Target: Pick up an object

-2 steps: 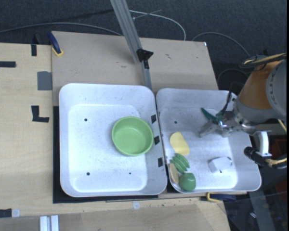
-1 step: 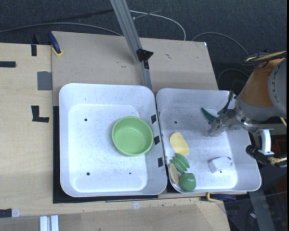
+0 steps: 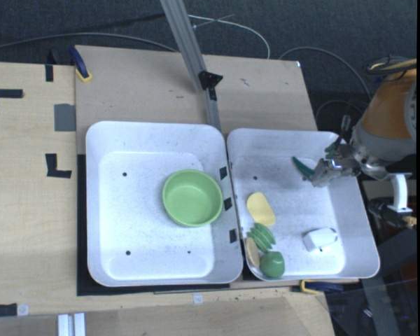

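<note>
My gripper (image 3: 305,168) hangs over the upper right part of the right bin (image 3: 280,145), reaching in from the right with the grey arm and its orange band behind it. Nothing shows in its grasp. A yellow oval object (image 3: 260,208) lies below and left of it, near the bin's left wall. Further down sit a green ribbed object (image 3: 263,236), a round green object (image 3: 272,263) and a pale tan piece (image 3: 252,253). A white object (image 3: 320,239) rests in the lower right of that bin, below the gripper.
The left bin (image 3: 112,152) holds a light green bowl (image 3: 192,198) near its right side. A grey metal pole (image 3: 185,33) slants down from the top to the bins' shared edge. Cables run across the dark floor behind the bench.
</note>
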